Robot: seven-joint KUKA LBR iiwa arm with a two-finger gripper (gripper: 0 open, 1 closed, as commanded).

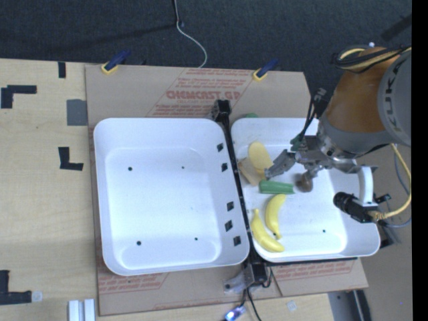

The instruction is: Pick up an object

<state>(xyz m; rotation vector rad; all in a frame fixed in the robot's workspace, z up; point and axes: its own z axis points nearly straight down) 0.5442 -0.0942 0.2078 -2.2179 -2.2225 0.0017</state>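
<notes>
The right bin (334,243) holds a pale yellow rounded fruit (259,156), a flat green block (276,187), and two yellow bananas (275,214) (265,237) near its front left. A tan piece (246,173) lies against the bin's left wall. My gripper (292,174) hangs over the middle of this bin, just right of the green block and the yellow fruit. Its fingers are spread open, one finger (279,165) reaching toward the fruit, with nothing between them.
The left bin (107,146) stands beside it, separated by a black divider (229,179). The arm's grey and orange body (361,105) covers the right bin's far right corner. A black cable fitting (351,206) hangs over the bin's right side.
</notes>
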